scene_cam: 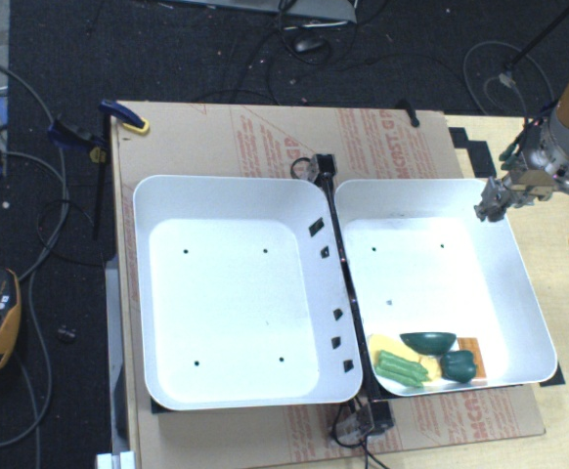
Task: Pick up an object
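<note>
Several small objects lie bunched in the near corner of the right bin (441, 262): a dark green bowl-shaped piece (428, 341), a light green ridged piece (402, 367), a teal lump (459, 365), a pale yellow piece (385, 346) and an orange-brown block (472, 348). My gripper (492, 206) hangs at the far right edge of the right bin, above its rim, well away from the pile. Nothing shows between its fingers.
The left bin (231, 286) sits beside the right one, with a black divider strip (338, 262) between them. Both rest on a cardboard-covered bench (265, 135). Cables and a blue-yellow clamp (123, 117) lie off the bench's far left.
</note>
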`<state>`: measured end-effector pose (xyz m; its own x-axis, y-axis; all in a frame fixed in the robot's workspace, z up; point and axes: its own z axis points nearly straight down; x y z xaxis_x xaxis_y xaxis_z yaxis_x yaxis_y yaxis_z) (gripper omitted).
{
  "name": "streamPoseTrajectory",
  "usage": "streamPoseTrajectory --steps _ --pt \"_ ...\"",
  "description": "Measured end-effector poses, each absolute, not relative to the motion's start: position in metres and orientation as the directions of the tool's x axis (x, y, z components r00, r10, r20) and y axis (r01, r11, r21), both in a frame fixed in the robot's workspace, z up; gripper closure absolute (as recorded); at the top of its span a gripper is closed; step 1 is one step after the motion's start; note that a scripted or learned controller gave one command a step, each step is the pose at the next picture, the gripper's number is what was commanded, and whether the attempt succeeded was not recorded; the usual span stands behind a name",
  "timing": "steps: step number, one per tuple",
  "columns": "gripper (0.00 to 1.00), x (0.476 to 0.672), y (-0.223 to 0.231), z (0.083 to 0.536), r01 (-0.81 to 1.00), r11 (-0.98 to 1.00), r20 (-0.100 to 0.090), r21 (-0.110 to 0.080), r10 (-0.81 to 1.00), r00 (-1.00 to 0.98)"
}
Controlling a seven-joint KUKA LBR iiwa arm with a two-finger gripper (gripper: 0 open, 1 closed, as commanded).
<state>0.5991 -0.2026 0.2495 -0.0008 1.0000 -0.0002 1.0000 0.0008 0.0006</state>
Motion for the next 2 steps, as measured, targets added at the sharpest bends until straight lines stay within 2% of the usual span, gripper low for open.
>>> streamPoseTrajectory --steps 1,2 --pt "1.00 0.557 -0.167 0.391 1.000 0.003 -0.002 0.014 1.000 -0.003" --pt "1.00 0.519 -0.133 0.511 1.000 0.002 -0.001 0.013 1.000 -0.002"
